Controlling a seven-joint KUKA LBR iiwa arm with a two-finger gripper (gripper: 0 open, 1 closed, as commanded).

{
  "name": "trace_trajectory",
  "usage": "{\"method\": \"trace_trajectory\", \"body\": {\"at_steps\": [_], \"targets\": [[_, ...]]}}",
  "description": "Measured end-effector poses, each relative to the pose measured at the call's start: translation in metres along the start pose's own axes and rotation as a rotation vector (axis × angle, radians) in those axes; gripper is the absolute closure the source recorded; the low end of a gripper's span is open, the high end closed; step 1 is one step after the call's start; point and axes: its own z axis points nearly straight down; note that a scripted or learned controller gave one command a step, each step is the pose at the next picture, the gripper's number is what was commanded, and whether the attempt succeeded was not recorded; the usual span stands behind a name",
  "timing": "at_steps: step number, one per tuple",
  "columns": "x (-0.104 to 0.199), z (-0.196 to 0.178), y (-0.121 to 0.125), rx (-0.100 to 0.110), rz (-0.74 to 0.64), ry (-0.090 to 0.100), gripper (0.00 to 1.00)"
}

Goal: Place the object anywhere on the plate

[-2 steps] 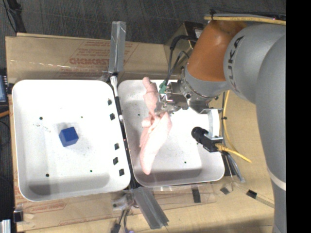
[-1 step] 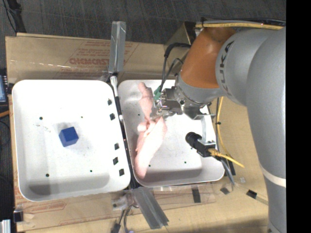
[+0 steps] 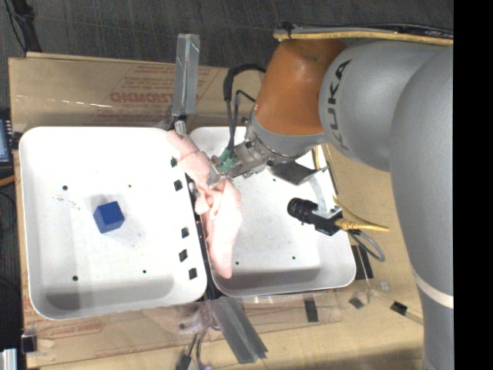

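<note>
Overhead slanted view of two shallow white bins on a cardboard-covered tabletop (image 3: 92, 91). The grey arm (image 3: 385, 91), with its orange band, reaches in from the right; its pincer (image 3: 227, 164) sits low over the upper left corner of the right bin (image 3: 308, 272). Whether the pincer is clenched or released cannot be told, since the wrist hides it.

A pale pink cloth (image 3: 216, 206), soft and crumpled, lies draped along the left wall of the right bin, its upper end lapping over the divide toward the left bin (image 3: 46, 206). A small blue cube (image 3: 108, 216), hard-edged and matte, rests on the left bin's floor, well apart from the pincer. No plate can be identified with certainty, and which item the task intends is unclear.

For a sound grasp on limp fabric, the pincer should probably close on a raised fold rather than a flat area, then lift straight up so the trailing cloth clears the bin wall.
</note>
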Motion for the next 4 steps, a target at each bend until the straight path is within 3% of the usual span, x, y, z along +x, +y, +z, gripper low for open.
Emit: {"method": "trace_trajectory", "body": {"at_steps": [3, 4], "targets": [[0.141, 0.003, 0.061, -0.005, -1.207, -0.005, 1.0], [0.141, 0.003, 0.061, -0.005, -1.207, -0.006, 0.0]]}}
